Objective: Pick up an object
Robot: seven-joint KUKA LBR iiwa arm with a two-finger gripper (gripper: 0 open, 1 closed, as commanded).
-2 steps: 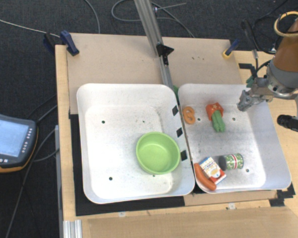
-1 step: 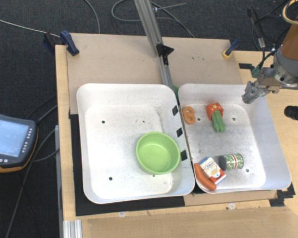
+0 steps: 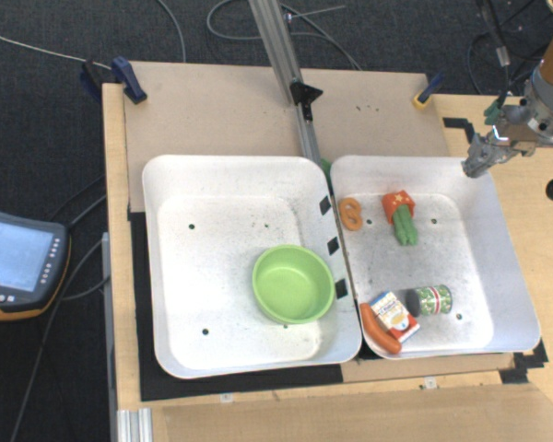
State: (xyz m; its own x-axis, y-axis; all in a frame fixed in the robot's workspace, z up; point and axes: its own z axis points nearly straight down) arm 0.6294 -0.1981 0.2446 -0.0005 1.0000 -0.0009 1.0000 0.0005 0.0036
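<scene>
Gripper at right bin's far right corner, nothing held; opening can't tell. Green-orange toy near bin's far edge, long axis far-to-near, green end nearward.

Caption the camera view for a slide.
Gripper above right bin's far corner; green bowl in left bin, toy items in right.

The arm reached in from the right; its gripper hung low at its end, pointing down-left.
</scene>
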